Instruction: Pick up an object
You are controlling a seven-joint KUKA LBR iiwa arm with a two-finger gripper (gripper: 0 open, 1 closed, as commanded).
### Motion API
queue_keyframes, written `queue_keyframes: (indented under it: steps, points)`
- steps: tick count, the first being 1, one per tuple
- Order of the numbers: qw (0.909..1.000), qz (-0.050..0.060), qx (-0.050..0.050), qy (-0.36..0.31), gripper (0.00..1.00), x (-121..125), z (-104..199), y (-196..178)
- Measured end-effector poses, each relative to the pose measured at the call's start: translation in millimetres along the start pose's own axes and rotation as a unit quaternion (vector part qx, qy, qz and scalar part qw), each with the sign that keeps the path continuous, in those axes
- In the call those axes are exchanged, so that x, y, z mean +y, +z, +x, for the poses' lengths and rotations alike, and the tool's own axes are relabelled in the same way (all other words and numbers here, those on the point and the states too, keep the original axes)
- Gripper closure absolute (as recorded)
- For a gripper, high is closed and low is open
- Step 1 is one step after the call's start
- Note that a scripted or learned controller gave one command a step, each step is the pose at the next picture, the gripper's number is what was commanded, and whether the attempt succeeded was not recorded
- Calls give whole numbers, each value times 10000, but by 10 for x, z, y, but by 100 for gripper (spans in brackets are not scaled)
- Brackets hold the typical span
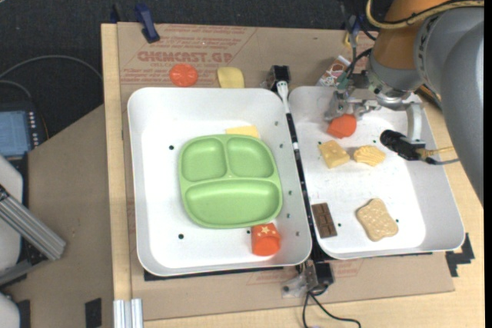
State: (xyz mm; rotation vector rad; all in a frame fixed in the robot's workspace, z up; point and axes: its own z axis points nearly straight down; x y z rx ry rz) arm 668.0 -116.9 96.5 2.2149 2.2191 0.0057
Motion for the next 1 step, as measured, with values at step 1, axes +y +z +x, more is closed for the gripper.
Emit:
queue_keyframes:
  steps: [1]
  points:
    - [10000, 25, 27, -18, 100, -609, 588, -950]
